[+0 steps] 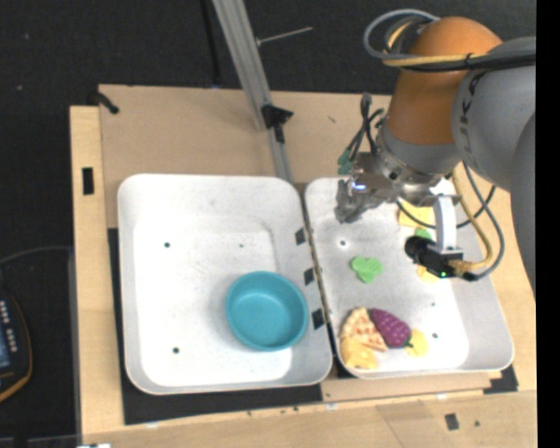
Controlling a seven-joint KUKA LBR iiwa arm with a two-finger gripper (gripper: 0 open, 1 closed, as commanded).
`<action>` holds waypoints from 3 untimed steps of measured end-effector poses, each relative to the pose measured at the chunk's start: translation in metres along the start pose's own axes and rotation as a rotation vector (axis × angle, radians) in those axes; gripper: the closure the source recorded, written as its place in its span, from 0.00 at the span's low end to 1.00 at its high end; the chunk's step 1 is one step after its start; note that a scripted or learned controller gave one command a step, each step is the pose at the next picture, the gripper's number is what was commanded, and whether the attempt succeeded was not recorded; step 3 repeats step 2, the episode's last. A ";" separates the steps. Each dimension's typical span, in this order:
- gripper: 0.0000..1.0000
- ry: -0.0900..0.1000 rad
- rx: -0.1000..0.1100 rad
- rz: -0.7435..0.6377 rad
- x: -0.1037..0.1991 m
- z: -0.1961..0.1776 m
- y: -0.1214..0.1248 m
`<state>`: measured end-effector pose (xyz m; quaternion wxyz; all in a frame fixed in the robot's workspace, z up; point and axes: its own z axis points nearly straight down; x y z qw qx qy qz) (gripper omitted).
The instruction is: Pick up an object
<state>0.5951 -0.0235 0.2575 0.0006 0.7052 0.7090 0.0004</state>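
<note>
Camera view: one blue bowl (265, 310), one green piece (365, 269), two bins (168, 203).

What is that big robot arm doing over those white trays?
The arm reaches in over the right bin, and its gripper hangs near the bin's far left corner. It's trying to pick something up, but it holds nothing yet. Below it in that bin lie a small green piece, a purple toy and a yellow-orange toy. The left bin has a blue bowl in it.
</note>
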 end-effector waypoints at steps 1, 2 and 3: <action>1.00 0.001 -0.001 0.000 0.045 0.004 0.027; 1.00 0.000 0.000 0.002 0.083 0.008 0.042; 1.00 0.000 0.000 0.002 0.083 0.008 0.042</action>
